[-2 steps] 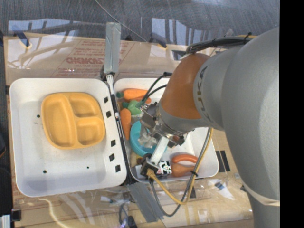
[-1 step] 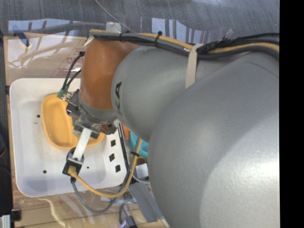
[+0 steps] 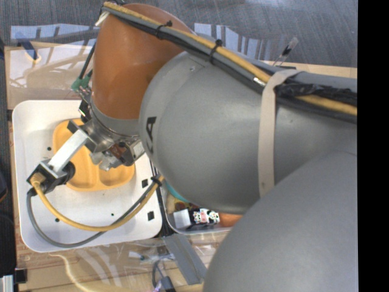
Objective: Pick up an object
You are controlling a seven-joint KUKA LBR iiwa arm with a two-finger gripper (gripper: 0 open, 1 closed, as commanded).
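Note:
A flat yellow object point(image 3: 119, 174) lies in the left white bin point(image 3: 36, 117), near its middle. My gripper point(image 3: 113, 155) hangs low right over that yellow object, below the orange band point(image 3: 124, 59) of the arm. The wrist and a white bracket point(image 3: 67, 152) cover much of the yellow object. Whether the gripper touches it cannot be made out.
The grey arm point(image 3: 243, 145) hides most of the right bin. At that bin's near corner lie a small black-and-white box point(image 3: 196, 216), an orange item point(image 3: 230, 219) and a teal edge point(image 3: 172, 193). A yellow cable point(image 3: 79, 224) loops across the left bin's floor.

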